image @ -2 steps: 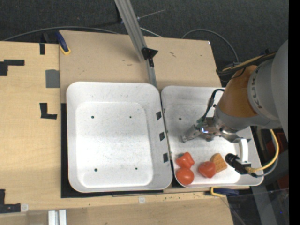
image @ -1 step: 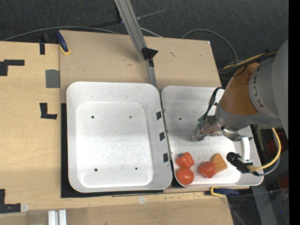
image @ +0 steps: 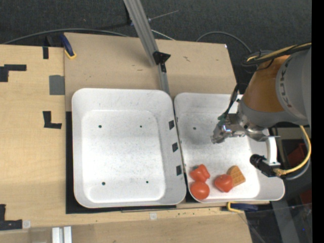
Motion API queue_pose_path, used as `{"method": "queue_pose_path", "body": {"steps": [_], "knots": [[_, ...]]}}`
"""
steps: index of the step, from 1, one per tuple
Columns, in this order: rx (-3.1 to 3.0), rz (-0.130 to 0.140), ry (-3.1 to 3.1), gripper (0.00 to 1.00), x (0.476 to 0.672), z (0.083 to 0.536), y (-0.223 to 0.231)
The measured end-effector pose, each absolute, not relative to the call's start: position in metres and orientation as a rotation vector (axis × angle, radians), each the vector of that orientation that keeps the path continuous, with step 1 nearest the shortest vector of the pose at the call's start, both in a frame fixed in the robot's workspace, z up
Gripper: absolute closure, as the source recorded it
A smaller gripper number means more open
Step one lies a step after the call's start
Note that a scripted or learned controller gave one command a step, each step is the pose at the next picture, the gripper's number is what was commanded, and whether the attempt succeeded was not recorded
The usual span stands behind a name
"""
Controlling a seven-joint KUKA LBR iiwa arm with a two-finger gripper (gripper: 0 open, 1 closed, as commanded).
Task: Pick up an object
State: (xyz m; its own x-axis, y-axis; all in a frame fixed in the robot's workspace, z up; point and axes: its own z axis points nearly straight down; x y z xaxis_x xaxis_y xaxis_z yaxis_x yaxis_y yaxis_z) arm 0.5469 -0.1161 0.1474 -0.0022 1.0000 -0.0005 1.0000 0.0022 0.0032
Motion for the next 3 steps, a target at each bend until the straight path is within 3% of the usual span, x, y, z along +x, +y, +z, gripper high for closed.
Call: {"method": "queue_pose_path", "body": {"steps": [2,3], "knots": [[2.217,0.003,2.221,1.00,0.555,0.239,-0.123],[2.216,0.001,2.230,1.00,0.545,0.244,-0.069]]}}
